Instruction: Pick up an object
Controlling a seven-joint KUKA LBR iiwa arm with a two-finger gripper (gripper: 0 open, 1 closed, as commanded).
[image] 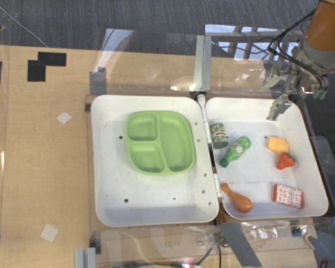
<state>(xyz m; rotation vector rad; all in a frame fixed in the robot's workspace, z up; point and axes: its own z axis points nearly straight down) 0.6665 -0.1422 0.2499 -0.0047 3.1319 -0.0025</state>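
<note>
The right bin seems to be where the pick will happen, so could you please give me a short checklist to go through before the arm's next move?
1. Gripper over the right bin: ok, it hangs above the bin's far right corner.
2. Gripper free of any load: ok, nothing shows between or under it.
3. Nearest target free to grasp: ok, the yellow corn lies apart from the red strawberry beside it.
4. Gripper lined up over a target: not ok, it sits above bare floor, beyond the corn.
5. Finger opening: cannot tell, too small and blurred.
6. Other picks reachable: ok, the green bottle, the drumstick and the carton lie uncovered.
</note>
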